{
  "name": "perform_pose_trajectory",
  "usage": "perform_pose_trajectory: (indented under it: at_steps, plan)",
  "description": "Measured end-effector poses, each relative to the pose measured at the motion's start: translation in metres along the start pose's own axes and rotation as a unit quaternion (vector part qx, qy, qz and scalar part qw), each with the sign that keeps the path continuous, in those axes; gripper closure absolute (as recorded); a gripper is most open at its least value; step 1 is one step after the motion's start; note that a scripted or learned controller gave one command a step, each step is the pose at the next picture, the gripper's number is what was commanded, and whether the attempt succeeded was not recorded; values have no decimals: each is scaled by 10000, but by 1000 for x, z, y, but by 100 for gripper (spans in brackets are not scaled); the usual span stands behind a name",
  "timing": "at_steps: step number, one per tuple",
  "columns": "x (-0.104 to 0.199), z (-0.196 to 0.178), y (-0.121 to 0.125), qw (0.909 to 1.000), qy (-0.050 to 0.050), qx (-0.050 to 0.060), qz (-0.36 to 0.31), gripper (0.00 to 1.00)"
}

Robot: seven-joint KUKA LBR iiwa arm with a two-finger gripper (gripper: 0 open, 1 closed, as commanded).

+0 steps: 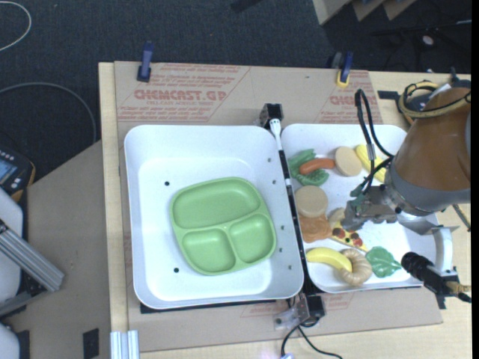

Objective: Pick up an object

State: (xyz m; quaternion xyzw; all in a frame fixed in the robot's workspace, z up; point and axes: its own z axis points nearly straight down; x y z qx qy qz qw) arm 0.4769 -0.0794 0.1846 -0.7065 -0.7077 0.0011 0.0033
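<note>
Tool (358, 214) hanging low among toy foods in the right white bin (389, 134).
Its state I cannot tell; yellow plastic banana (329, 257), tan cylinder (311, 200) and carrot (318, 165) are crowding beside it.

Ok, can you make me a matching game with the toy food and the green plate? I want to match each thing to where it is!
Things:
1. green divided plate
2. banana
3. carrot
4. gripper

Places:
A. near the top of the right bin, by some green leaves
B. over the middle of the right bin, above the food
C. alone in the middle of the left bin
D. at the front edge of the right bin, next to a pretzel

Right pairs: 1-C, 2-D, 3-A, 4-B
</note>
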Motion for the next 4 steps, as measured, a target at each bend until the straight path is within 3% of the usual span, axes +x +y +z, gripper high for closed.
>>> perform_pose_trajectory:
  at_steps: [1, 2, 3, 4]
  plan:
    - [77, -7, 2, 10000, -13, -34, 9, 100]
    - [77, -17, 3, 10000, -17, -45, 8, 100]
    - [152, -90, 2, 10000, -18, -38, 13, 100]
    - [138, -266, 2, 10000, -13, -90, 0, 100]
